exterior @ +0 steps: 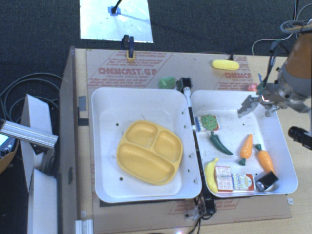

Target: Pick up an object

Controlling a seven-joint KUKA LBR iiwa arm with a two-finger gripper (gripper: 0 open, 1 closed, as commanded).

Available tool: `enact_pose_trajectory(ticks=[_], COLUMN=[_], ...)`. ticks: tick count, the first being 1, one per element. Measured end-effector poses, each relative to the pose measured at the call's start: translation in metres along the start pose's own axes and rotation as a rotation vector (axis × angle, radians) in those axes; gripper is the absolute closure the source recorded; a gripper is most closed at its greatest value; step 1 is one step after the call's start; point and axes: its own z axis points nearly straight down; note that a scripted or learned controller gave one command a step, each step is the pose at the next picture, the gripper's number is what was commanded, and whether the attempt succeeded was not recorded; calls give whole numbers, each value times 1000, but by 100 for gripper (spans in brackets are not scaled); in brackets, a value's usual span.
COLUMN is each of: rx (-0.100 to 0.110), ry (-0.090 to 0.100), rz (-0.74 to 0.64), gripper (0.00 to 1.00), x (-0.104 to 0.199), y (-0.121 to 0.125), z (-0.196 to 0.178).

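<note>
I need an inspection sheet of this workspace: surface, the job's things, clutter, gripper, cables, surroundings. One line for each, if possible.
Surface: bench covered with printed board, bearing left bin and right bin.
Job's things: right bin holds two carrots, green pepper, banana, green packet, red-and-white box, black item.
Clutter: yellow tray in left bin; yellow item and green item on the board.
Gripper: gripper above right bin's far part, holding nothing.
Cables: loops on floor at left; wires on arm.
Surroundings: dark carpet, pale sheet.
</note>
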Motion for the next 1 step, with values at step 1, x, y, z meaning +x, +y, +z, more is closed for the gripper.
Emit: enact_pose_trajectory(ticks=[1], rx=[9], ry=[1], rz=[5], gripper=[0], x=[-32], y=[-17], z=[111])
